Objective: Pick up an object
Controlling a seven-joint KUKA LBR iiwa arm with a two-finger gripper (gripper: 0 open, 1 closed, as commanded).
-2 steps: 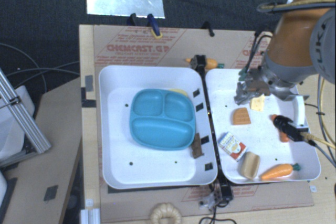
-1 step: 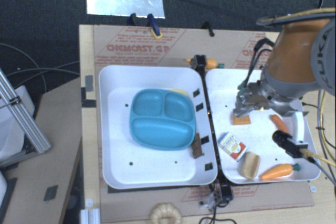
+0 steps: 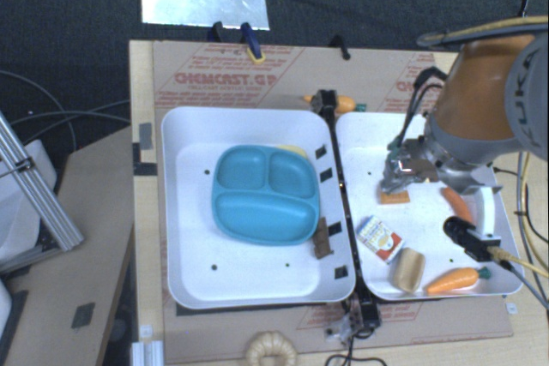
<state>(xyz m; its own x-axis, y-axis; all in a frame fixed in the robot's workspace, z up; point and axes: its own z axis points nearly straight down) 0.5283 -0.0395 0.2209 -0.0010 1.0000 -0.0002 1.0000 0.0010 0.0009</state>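
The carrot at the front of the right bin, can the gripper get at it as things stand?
Probably yes. The carrot lies uncovered near the right bin's front edge, apart from the bread roll. The gripper hovers farther back over a small cracker.

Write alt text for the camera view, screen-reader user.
A grey-and-orange arm reaches in from the right, its claw low over a small tan cracker-like piece in the right bin. That bin also holds a snack packet, a bread roll and two carrots. The left bin holds a blue divided plate.
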